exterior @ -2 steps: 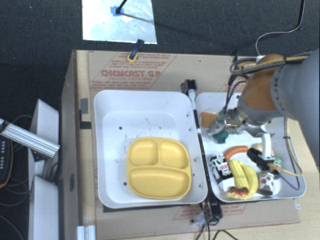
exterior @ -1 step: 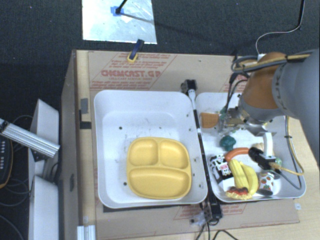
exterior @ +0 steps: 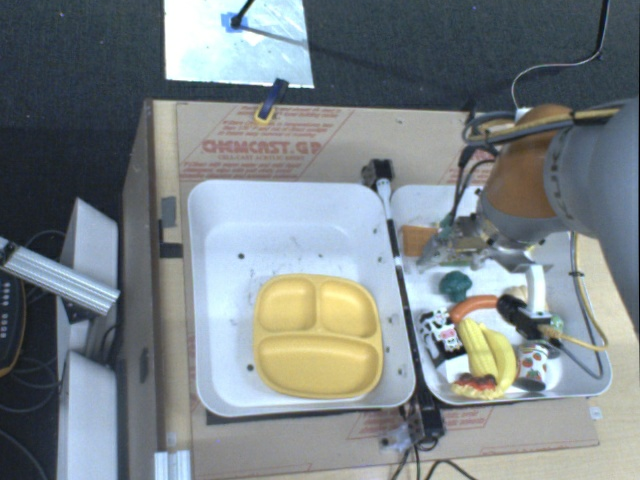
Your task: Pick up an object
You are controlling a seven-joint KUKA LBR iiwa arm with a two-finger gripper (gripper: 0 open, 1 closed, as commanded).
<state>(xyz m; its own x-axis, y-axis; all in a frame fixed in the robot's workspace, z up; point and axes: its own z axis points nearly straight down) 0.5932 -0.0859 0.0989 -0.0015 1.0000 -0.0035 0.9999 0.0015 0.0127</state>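
Note:
My gripper (exterior: pixel 457 251) hangs low over the back part of the right bin (exterior: pixel 590 383), below the orange band of the arm. Just in front of it lies a small teal object (exterior: pixel 456 284), apart from it as far as I can see. An orange block (exterior: pixel 417 239) sits to the gripper's left near the bin's back wall. Toward the front lie a red-orange sausage shape (exterior: pixel 471 308), a yellow banana (exterior: pixel 491 354), a black-and-white toy (exterior: pixel 438 334) and a small red-and-white piece (exterior: pixel 535 367). Nothing shows in the gripper.
The left bin (exterior: pixel 225 228) holds a yellow divided plate (exterior: pixel 319 335) at its front. A divider rim (exterior: pixel 392 268) runs between the two bins. The arm covers the right bin's back right corner.

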